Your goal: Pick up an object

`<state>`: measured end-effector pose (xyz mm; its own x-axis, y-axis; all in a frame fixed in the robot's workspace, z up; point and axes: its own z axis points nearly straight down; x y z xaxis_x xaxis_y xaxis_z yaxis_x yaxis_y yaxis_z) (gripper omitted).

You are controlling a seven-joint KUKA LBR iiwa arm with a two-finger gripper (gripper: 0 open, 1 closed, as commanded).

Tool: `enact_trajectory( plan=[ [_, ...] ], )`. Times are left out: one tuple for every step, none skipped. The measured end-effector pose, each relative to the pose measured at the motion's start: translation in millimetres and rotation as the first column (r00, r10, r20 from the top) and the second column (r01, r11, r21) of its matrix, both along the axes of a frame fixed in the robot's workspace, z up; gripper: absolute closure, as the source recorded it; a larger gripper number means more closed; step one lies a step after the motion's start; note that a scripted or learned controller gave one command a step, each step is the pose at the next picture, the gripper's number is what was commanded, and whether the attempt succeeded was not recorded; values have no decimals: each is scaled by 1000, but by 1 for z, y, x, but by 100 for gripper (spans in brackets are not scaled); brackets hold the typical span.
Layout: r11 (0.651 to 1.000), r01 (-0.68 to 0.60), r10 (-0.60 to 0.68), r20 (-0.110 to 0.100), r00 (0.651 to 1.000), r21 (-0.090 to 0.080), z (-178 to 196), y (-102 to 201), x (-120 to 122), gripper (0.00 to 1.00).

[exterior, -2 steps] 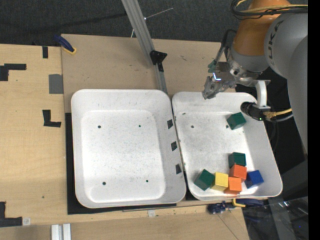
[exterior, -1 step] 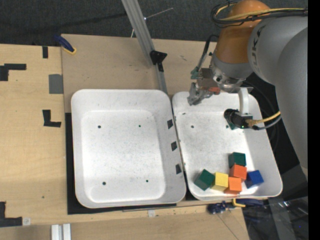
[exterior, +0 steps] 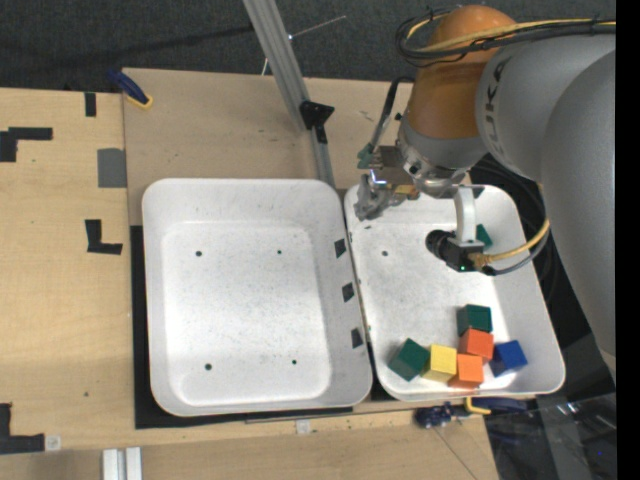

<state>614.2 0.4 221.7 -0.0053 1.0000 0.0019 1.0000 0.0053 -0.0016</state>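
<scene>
Hand: the hand (exterior: 370,196) hangs over the 11 o'clock corner of the right bin (exterior: 410,288), close to the rim it shares with the left bin (exterior: 250,298). I cannot tell whether it is wide or narrow, and nothing can be seen held in it.
Blocks: 6 blocks lie bunched at the 5 o'clock end of the right bin: a green block (exterior: 408,358), a yellow block (exterior: 442,360), 2 orange blocks (exterior: 476,344), a dark green block (exterior: 475,318) and a blue block (exterior: 508,356). Most of them touch a neighbour.
Done: by my reading, nothing yet. Every block rests on the bin floor, well apart from the hand.
Left: the whole pick, meaning travel toward 5 o'clock, descent, grip and lift.
Hard to see: the tip of the hand is small and blends with the bin rim. A small green piece (exterior: 484,235) at the bin's 2 o'clock side is partly covered by the robot's own parts. The arm (exterior: 560,108) blocks the bin's 1 o'clock corner.
</scene>
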Motion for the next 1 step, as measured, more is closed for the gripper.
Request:
enact_trajectory(
  plan=[
    [1000, -2, 2, 0, 1000, 0, 11, 45, -20, 100]
  ],
)
